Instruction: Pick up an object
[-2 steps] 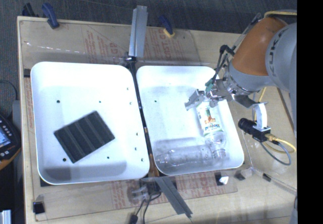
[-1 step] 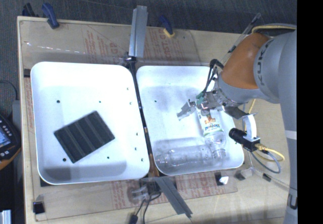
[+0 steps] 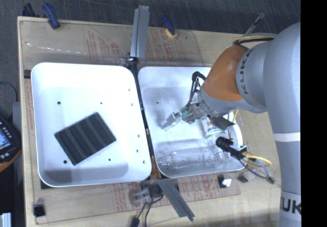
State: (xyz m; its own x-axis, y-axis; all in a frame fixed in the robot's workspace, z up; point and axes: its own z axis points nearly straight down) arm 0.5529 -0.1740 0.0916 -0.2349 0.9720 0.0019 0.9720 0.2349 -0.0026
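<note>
Arm (image 3: 255,77) reaching in from three o'clock over the right bin (image 3: 153,80). Left bin (image 3: 46,80) at nine o'clock, holding a dark ribbed pad (image 3: 85,138). Clear plastic bottle (image 3: 191,158) lying on its side at six o'clock of the right bin, along the near wall. Gripper (image 3: 171,120) low near that bin's centre, fingers spread, nothing between them. Best approach, probably: shift toward six o'clock, straddle the bottle across its narrow width, descend fully, close gently against rolling or crushing.
</note>
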